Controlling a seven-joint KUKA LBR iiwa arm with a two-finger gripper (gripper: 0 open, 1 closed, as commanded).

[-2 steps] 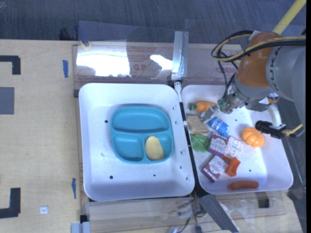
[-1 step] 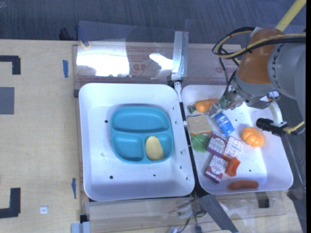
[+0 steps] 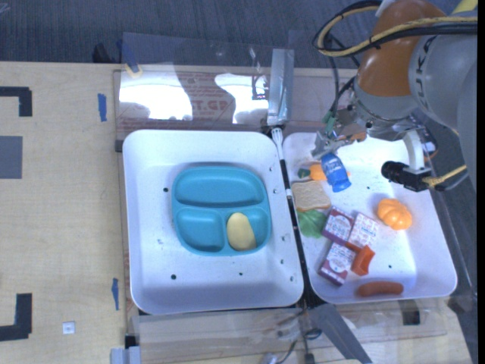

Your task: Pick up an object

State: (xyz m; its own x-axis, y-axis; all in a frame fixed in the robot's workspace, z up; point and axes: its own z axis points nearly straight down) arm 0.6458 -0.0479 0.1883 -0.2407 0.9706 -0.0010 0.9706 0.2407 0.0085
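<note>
Gripping a blue bottle (image 3: 336, 171), seemingly; claw (image 3: 330, 144); label unreadable.

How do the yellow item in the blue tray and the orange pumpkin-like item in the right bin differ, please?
The yellow item is pale yellow, smooth and oval; the orange item is bright orange and lobed. The yellow item sits in the lower right compartment of the blue tray in the left bin; the orange item lies directly on the right bin floor. Both are small, rounded and untouched by the gripper.
</note>
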